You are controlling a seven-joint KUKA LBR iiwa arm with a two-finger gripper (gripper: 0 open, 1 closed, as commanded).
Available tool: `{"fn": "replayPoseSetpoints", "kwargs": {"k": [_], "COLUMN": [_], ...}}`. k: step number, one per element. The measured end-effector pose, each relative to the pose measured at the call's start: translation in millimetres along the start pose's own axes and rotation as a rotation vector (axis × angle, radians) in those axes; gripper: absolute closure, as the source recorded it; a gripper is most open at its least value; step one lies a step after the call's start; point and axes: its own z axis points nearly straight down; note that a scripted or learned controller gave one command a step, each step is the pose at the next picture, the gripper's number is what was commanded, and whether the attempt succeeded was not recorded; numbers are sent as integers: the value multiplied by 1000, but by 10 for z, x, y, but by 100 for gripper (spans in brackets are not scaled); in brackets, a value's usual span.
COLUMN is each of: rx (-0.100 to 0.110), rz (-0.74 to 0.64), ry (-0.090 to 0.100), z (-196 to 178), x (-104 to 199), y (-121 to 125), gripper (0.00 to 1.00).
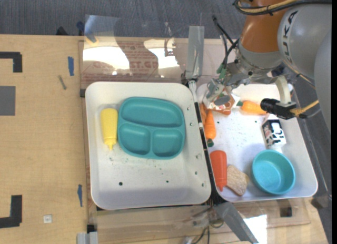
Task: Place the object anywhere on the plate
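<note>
While arm reaches into right bin (303, 148), gripper (220, 91) over orange-white item (223, 103) nr back-left corner, finger state unclear, teal plate (151, 127) in left bin (147, 187), mustard (109, 126) beside it.

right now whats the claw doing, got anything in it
Claw: low over the right white bin's top left corner, by a small orange-and-white object; open or closed, and whether it holds anything, cannot be told.
</note>
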Motion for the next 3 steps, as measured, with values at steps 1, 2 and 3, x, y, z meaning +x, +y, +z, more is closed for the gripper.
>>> {"fn": "replayPoseSetpoints", "kwargs": {"k": [1,2,3], "rx": [-7,3,0], "rz": [-65,-251,-249], "ry": [1,4,2], "z": [-218,294,279], "x": [653,1577,1559], "y": [373,-104,-98], "gripper": [100,100,0]}}
